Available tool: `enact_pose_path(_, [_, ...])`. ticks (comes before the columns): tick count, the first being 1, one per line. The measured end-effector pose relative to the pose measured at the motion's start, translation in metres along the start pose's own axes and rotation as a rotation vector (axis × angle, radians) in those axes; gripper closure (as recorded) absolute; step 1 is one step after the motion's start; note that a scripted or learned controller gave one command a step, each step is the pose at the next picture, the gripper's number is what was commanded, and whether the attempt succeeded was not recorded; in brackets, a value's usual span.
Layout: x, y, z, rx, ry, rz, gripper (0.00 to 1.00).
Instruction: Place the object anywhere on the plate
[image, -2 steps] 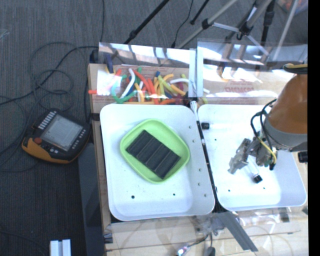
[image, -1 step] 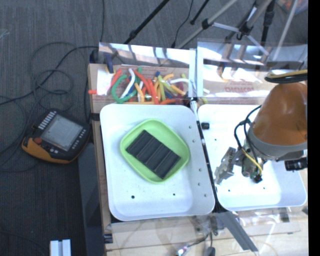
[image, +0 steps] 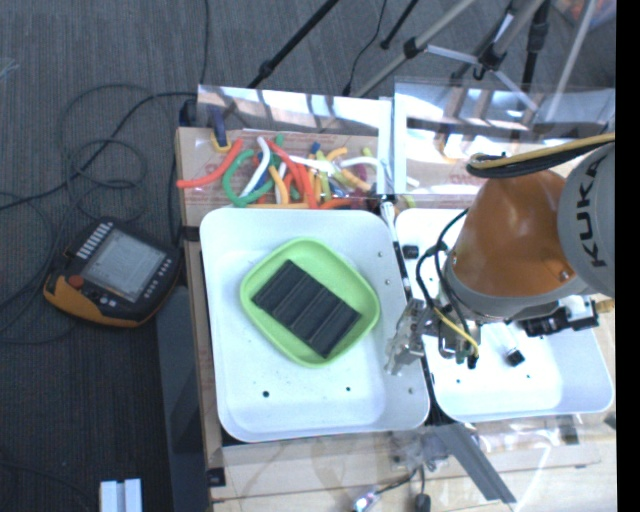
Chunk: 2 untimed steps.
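- Nearest the camera, bench (image: 300, 470): wooden front edge below the two bins; loose wires at its lower middle.
- Left bin (image: 300, 410): white, shallow, a few small dark specks on its floor.
- Plate (image: 262, 262): green, square with rounded corners, set in the middle of the left bin, turned at an angle.
- Object (image: 305, 308): dark, flat, ribbed slab lying on the plate, within its rim, aligned with the plate's diagonal.
- End effector (image: 405, 345): metal fingers hanging over the seam between the two bins, just right of the plate and apart from it; nothing seen between the fingers; open or clenched cannot be told.
- Arm (image: 520, 240): orange band and grey body over the right bin, black and yellow cables looped beneath.
- Right bin (image: 520, 395): white, partly covered by the arm.
- Pendant (image: 112, 272): orange-and-grey handheld unit with screen, on the carpet left of the bench.
- Far side, tubes (image: 275, 172): tangle of red, orange, green and white pieces behind the left bin.
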<state>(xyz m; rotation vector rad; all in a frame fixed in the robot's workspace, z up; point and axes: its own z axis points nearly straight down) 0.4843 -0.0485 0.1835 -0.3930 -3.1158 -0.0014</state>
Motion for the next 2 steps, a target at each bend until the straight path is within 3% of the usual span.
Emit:
enact_pose_path(1, [-0.0161,0.0798,0.0003,-0.001,-0.001,-0.002,1.00])
enact_pose_path(2, [-0.0161,0.0797,0.0002,-0.001,-0.001,-0.001,0.00])
